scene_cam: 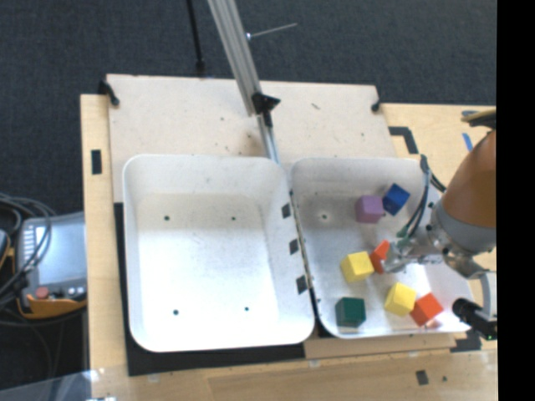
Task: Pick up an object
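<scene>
While arm reaches in from right, gripper (393, 256) sits low in right bin (334, 178), touching orange block (381, 254) beside yellow block (357, 265); finger spread unclear. Blocks crowd bin's right half; left bin (209, 249) open.

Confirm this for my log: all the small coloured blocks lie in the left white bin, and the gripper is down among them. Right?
Not quite. In the camera view the blocks, such as the dark green cube and the blue cube, lie in the right white bin, not the left. The gripper is indeed down among them, by a small orange block.
</scene>
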`<action>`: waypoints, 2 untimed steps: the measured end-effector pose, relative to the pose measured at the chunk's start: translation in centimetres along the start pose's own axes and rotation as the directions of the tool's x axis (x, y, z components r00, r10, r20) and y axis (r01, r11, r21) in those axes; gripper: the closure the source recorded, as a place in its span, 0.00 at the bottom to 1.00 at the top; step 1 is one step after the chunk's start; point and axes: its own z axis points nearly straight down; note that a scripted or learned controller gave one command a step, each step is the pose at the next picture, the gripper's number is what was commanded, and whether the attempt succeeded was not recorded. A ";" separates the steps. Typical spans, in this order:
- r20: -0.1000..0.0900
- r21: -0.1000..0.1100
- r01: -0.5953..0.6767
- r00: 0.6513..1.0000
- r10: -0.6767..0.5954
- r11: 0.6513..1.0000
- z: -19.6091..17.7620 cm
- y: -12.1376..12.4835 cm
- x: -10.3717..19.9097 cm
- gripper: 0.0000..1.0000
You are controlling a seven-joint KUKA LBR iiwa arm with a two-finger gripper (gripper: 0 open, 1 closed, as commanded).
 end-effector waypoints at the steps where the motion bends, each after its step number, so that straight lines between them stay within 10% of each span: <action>1: 0.001 -0.001 0.010 1.000 -0.010 1.000 -5.1 -0.4 0.6 1.00; 2: 0.001 -0.001 0.011 1.000 -0.011 1.000 -9.6 -0.2 0.5 1.00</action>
